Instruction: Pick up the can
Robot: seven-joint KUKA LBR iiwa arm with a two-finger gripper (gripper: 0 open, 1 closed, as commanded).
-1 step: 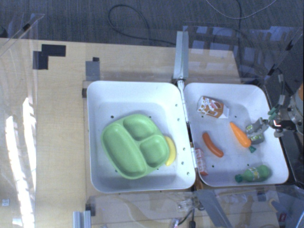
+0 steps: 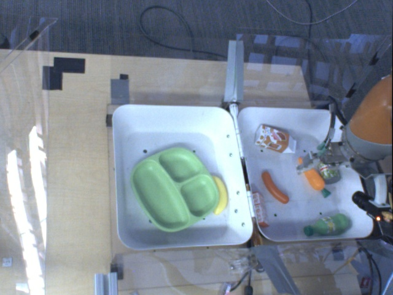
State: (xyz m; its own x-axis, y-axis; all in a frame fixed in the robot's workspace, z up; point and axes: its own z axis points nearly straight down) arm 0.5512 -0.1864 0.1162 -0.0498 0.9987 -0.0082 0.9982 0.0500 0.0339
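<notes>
The can [image 2: 330, 174], small with a grey-green top, stands in the right bin [image 2: 288, 226] near its right wall, touching an orange carrot [image 2: 314, 179]. My gripper [image 2: 327, 161] hangs directly over the can, coming down from the grey arm with its orange band [image 2: 372, 112] at the right edge. The gripper's body hides part of the can, so contact between the two cannot be made out.
In the right bin lie a printed carton [image 2: 272, 139], a red sausage [image 2: 276, 187], a green bottle [image 2: 327, 225] and a red-white packet [image 2: 258, 205] by the left wall. The left bin [image 2: 141, 121] holds a green divided plate [image 2: 175, 188] with a yellow item [image 2: 220, 195] beside it.
</notes>
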